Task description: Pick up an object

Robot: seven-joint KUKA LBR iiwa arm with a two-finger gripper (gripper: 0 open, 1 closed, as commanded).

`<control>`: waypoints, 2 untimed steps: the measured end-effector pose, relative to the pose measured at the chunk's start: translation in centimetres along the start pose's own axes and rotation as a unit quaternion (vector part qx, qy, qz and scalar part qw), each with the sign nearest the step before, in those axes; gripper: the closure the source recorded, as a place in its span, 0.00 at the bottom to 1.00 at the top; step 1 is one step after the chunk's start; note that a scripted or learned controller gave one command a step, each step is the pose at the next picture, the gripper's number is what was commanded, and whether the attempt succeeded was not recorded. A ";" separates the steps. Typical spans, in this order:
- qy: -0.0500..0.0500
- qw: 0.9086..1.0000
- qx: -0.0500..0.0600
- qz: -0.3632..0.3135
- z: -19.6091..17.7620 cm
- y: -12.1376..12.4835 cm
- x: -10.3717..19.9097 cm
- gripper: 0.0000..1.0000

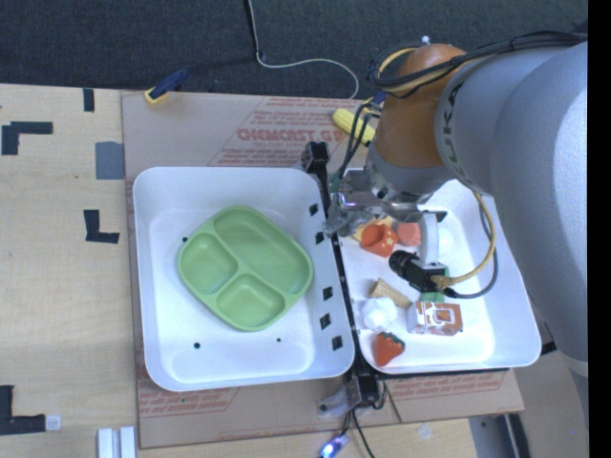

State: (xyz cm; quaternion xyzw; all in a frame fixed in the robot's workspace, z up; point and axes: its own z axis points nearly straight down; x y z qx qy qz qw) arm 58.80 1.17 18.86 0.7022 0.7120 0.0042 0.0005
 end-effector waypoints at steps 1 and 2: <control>-0.001 1.000 0.007 0.003 0.0 -10.8 6.3 1.00; 0.000 1.000 -0.005 0.003 -17.5 -7.0 10.7 1.00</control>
